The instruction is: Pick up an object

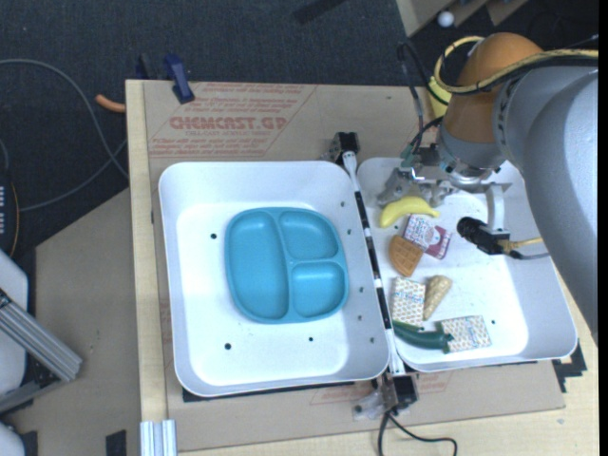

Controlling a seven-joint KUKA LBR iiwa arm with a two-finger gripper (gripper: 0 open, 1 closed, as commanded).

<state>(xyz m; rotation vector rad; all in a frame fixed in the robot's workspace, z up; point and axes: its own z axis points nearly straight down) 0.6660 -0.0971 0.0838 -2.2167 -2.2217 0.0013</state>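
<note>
The toy banana (407, 211), probably light, stiff and slick, wants gripping mid-curve; the pincer's (425, 184) state I cannot tell.

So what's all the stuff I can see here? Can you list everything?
Shallow white plastic bins: two, white, side by side on the bench; left, right.
Divided plastic plate: one, blue, three compartments, middle of left bin.
Toy banana: one, yellow, top of right bin.
Small packet: one, red and white, below the banana.
Waffle-like piece: one, tan, left of the packet.
Cone-shaped piece: one, tan, lower right bin.
Patterned flat packets: two, white speckled;.
Curved green piece: one, near bin's bottom edge.
Arm's tool: one, grey, above the banana.
</note>
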